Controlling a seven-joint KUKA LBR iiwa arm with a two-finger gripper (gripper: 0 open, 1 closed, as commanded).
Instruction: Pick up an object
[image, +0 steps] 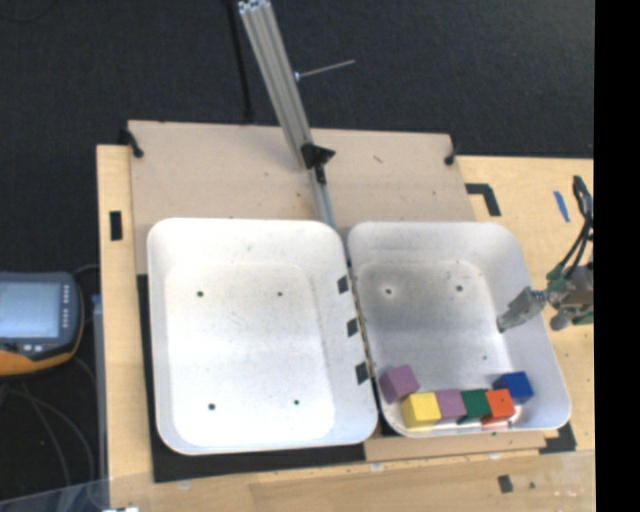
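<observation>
Several small blocks lie along the front wall of the right bin (440, 250): a purple block (399, 381), a yellow block (421, 408), a second purple block (451, 404), a green block (473, 405), an orange block (499, 404) and a blue block (513, 385). My gripper (532, 308) reaches in from the right edge of the view, over the right rim of that bin. It sits behind the blue block and well apart from all the blocks. Nothing shows in its grasp.
The left bin (250, 330) lies beside the right one. A slanted metal pole (285, 90) rises from between the bins at the back. A handheld screen unit (35, 315) sits off the bench at the left. Cables (578, 230) hang at the right.
</observation>
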